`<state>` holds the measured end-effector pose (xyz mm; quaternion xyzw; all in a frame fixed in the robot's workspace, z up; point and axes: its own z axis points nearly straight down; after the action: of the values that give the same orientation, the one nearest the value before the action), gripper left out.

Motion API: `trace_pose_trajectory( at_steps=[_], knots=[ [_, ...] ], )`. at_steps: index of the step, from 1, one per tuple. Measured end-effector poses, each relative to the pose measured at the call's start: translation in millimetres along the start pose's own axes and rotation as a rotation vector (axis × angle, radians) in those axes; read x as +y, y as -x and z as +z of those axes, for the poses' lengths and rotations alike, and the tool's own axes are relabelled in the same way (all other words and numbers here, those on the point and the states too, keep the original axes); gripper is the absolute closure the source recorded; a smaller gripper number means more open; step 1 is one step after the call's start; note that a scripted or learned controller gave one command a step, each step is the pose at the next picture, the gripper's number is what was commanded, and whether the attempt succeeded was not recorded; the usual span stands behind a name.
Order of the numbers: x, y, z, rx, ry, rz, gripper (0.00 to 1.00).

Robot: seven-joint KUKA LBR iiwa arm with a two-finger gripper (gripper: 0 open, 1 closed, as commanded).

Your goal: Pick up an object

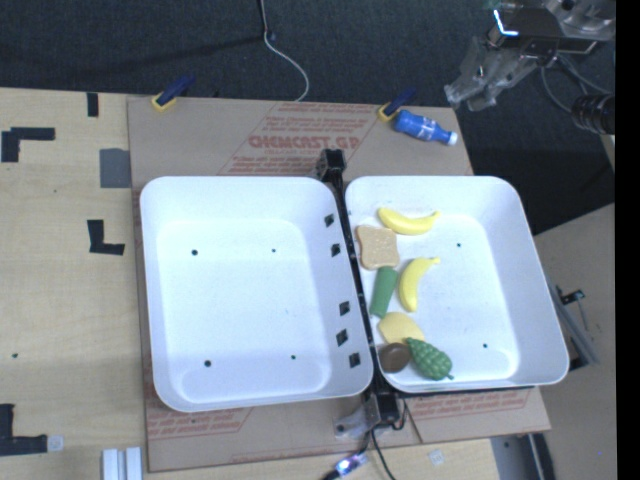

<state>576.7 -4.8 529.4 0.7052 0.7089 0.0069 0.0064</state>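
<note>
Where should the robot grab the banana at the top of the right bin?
Probably around the middle of the top banana, coming straight down from above. It lies flat and curved, ends pointing sideways, so fingers would close across its narrow width. The toast sits close at its lower left, so keep clear there.

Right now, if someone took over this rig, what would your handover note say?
Gripper: raised beyond the far right corner of the bins, over the dark floor, holding nothing visible.
Right bin: all toys lie along its left side: two bananas, bread slice, green stick, lemon, brown piece, green cone.
Blue bottle: on the cardboard behind the bins.
Done: nothing picked.
Left: descend, grasp one toy, lift.
</note>
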Motion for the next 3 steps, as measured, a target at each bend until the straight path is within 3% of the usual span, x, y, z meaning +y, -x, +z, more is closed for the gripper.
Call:
trace_pose_trajectory(
  at_steps=[1, 2, 3],
  knots=[
    [1, 1, 1, -0.003, -0.019, 0.004, 1.00],
    [18, -44, 181, -0.002, -0.037, 0.001, 1.00],
    [-47, -47, 307, -0.002, -0.037, 0.005, 1.00]
  ],
)
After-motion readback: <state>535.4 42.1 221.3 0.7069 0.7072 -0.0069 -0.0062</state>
